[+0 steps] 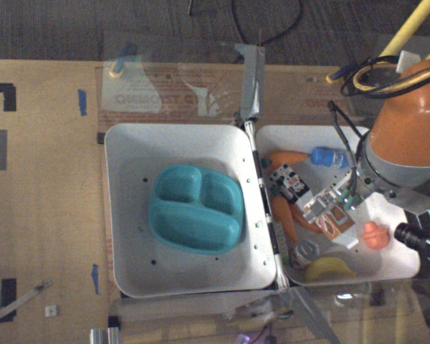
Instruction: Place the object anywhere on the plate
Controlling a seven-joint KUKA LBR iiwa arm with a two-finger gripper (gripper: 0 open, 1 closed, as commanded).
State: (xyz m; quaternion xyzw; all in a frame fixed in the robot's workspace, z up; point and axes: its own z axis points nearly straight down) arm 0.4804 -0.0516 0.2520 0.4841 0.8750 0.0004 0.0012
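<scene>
A teal plate (196, 208) with three compartments lies in the middle of the left bin (129, 163). In the right bin (398, 264), my gripper (322, 208) is low over a cluster of objects. Under and beside it lie a long orange carrot-like piece (285, 221), a small black-and-white box (287, 181) and a brown flat item (338, 226). The view does not show whether anything is in the gripper's grasp. The orange-banded wrist (408, 131) hides part of the right bin's far side.
The right bin also holds a blue bottle (328, 156), a small orange-pink toy (375, 236), a yellow banana-like piece (330, 269) and a grey round item (304, 251). A metal divider rail (261, 192) runs between the bins. Cables (376, 74) hang at the upper right.
</scene>
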